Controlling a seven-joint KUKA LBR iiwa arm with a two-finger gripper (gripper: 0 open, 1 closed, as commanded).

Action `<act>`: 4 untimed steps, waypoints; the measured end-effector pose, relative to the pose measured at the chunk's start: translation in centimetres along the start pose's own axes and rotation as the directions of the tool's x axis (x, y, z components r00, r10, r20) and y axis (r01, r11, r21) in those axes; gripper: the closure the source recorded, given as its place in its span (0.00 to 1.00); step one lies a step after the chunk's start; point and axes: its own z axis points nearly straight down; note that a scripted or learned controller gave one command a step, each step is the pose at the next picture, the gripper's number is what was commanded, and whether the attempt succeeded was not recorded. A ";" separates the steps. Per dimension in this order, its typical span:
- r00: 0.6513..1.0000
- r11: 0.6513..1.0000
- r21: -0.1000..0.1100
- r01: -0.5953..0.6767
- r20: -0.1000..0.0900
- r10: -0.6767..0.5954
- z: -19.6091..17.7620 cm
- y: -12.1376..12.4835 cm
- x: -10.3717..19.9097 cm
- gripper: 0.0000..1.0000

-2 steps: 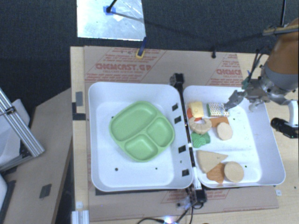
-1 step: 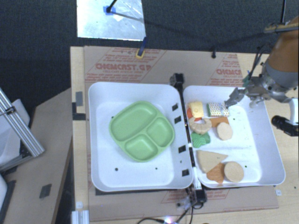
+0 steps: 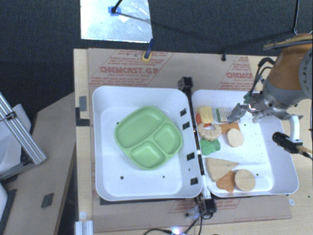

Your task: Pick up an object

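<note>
The objects for picking lie in the right bin (image 3: 281, 177), gathered along its left half. At the top sits a yellow block (image 3: 206, 114), with a small grey mesh piece (image 3: 224, 114) just beside it on the right. Below these a pale ring-shaped piece (image 3: 211, 132) rests beside an orange piece (image 3: 230, 127) and a round tan piece (image 3: 235, 138). A green leaf-shaped piece (image 3: 210, 148) lies under the ring, against the bin's left wall. Nearer the front edge a pale wedge (image 3: 220, 166) points right, and an orange lump (image 3: 225, 181) touches a tan disc (image 3: 245, 180).

The gripper (image 3: 238, 112) is low over the upper part of the right bin, just beside the mesh piece and above the orange piece. Whether its fingers are spread or pressed together cannot be told, and nothing is seen pinched in it. The grey arm (image 3: 286, 89) with its orange band (image 3: 289, 67) enters from the right.

The left bin (image 3: 105, 180) holds a green three-compartment tray (image 3: 148, 137), set at an angle near its middle. Both bins rest on a cardboard sheet (image 3: 127, 67) atop the bench (image 3: 54, 146).
</note>
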 end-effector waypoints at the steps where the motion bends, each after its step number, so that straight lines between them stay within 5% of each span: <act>1: 1.000 1.000 0.000 0.000 0.000 0.000 5.2 -0.9 0.6 0.00; 2: 1.000 1.000 -0.003 0.000 0.001 0.000 7.4 -0.9 0.6 0.00; 3: 1.000 1.000 -0.007 0.000 0.001 0.000 6.1 -0.7 0.6 1.00; 4: 1.000 1.000 -0.008 -0.002 0.002 0.002 1.2 -1.3 0.4 1.00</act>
